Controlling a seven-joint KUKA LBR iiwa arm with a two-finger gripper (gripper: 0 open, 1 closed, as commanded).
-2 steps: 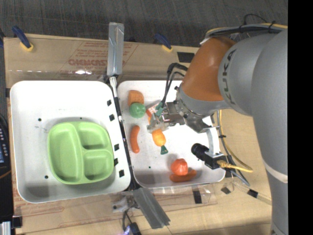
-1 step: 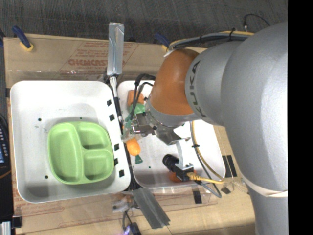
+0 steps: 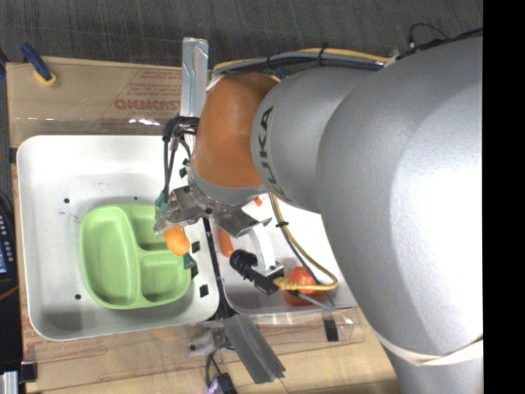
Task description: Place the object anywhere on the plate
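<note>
A green divided plate (image 3: 123, 257) lies in the left white bin (image 3: 41, 220). My gripper (image 3: 175, 236) hangs over the plate's right edge, under the orange band of the wrist. Its two teal fingertips (image 3: 162, 210) stand on either side of a small round orange object (image 3: 175, 241), which sits between them. The gripper is shut on that orange object, just above the plate's right-hand compartments. The wrist hides the upper right corner of the plate.
The arm covers most of the right bin (image 3: 271, 306). A red-orange fruit (image 3: 300, 278) and another orange piece (image 3: 224, 242) show there under the arm. The divider between the bins (image 3: 215, 290) runs just right of the plate. Cardboard (image 3: 98, 97) lies behind the bins.
</note>
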